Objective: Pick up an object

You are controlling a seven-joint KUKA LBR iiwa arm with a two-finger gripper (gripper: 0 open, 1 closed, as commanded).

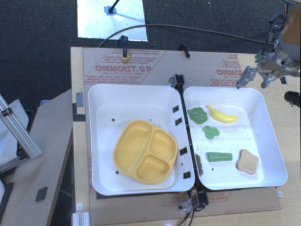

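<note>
Banana (223, 115), yellow, toy-like, lying flat in right bin (270, 126), in far half, curved ends turned away from camera. Touching nothing; nearest neighbour a dark green leafy piece (197, 115) just beside it on left, close to divider between bins.

Further contents of right bin, all lying apart from one another:
- small green floret-shaped piece (211, 132), near middle, below banana;
- green oblong block (219, 157), in near half, long side running left to right;
- tan, lobed, bread-like piece (248, 162), near right corner, just right of green block.

Gripper (257, 76), metallic, two fingers, hanging above far right corner of right bin, over rim and cardboard beyond it. Fingers spread apart, nothing between them. Well clear of banana and of every other piece. Grey arm with orange band (291, 27) rising from it at upper right edge of view.

Left bin (108, 102), white, shallow, touching right bin along a row of black clips (181, 135). Holding one yellow divided tray (145, 151), three compartments, set at a tilt toward near right of bin.

Under both bins: brown cardboard sheet (141, 65) with red printed lettering, on wooden bench (77, 79). Yellow-and-blue clamp (124, 48) on far edge of sheet. Black cable (188, 29) arcing across dark floor behind. Shiny square plate (110, 11) on floor at top.
</note>
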